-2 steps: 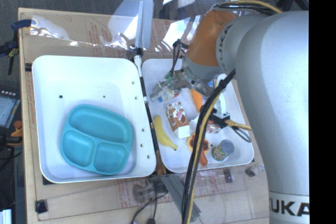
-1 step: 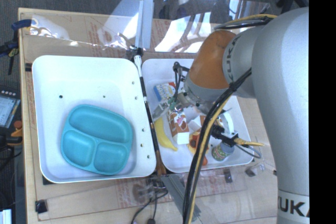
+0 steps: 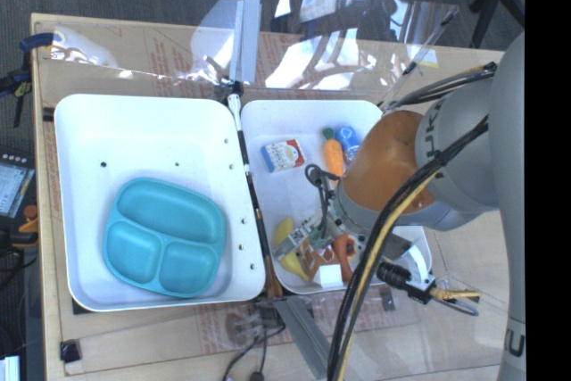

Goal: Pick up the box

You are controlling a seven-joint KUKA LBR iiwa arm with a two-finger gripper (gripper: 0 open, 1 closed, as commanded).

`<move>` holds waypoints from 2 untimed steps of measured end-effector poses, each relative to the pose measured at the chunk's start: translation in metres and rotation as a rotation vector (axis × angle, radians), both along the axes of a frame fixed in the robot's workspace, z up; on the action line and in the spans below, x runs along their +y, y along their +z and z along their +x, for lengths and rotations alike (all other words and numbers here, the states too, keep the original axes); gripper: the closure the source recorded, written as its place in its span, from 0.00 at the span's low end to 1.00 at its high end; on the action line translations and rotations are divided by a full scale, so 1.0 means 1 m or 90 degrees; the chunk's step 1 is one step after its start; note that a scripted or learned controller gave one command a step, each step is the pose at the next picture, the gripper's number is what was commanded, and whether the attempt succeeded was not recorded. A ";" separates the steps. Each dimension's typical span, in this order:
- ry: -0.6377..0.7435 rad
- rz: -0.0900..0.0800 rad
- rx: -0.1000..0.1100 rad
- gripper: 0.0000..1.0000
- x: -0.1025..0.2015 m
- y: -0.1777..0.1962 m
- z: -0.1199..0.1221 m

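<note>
A: Where is the two-finger gripper (image 3: 314,238)?

B: Low in the right white bin (image 3: 259,125), under the grey arm's orange band (image 3: 385,163). It sits down among a heap of small things near the bin's front edge. Whether it is spread or pinched cannot be told; the wrist hides most of it.

A: What lies around it?

B: A yellow curved piece (image 3: 284,233) just to its left, and a jumble of orange and white bits (image 3: 332,263) beneath the wrist, too tangled to name.

A: And the box?

B: The small white box with a red and blue printed face (image 3: 282,155) lies flat in the upper part of the same bin, well apart from the gripper. An orange carrot-shaped toy (image 3: 333,155) lies just to its right, with a blue object (image 3: 346,138) beside that, against the arm.

A: The other bin?

B: The left white bin (image 3: 80,129) holds a turquoise plastic tray with three compartments (image 3: 164,236), lying towards its front.
</note>
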State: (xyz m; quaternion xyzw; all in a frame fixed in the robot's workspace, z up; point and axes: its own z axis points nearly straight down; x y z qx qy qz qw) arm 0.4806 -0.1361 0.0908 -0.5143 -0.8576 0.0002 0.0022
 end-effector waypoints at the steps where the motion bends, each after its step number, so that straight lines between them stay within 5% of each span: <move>1: -0.011 -0.005 -0.006 0.00 0.018 0.003 0.121; 2: -0.129 -0.001 0.000 0.00 -0.039 0.000 0.005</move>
